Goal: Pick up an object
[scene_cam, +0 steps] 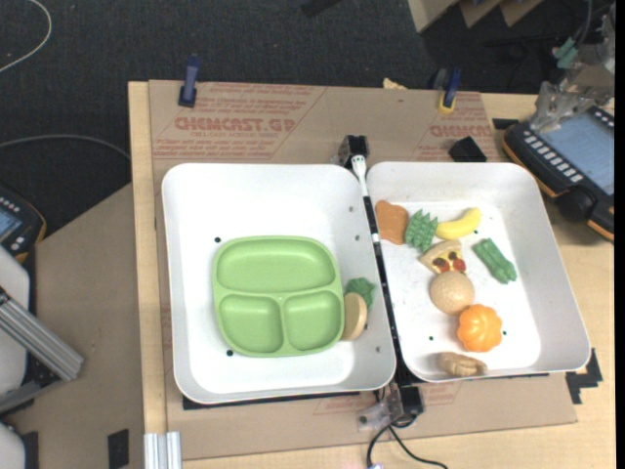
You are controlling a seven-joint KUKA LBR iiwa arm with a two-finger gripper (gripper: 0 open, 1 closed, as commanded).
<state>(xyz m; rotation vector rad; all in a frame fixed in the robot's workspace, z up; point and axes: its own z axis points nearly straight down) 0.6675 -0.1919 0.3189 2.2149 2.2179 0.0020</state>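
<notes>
Sitting in the right bin (547, 218) are toy foods: banana (458, 225) toward its far edge, orange (479, 327) near its front (all small). A green divided plate (276, 294) fills the left bin's (186, 262) middle.

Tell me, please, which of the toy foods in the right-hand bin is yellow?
The banana, a curved yellow piece near the back of the right bin. Its neighbours differ: the leafy piece and bean pod are green, and the round fruit is orange.
</notes>
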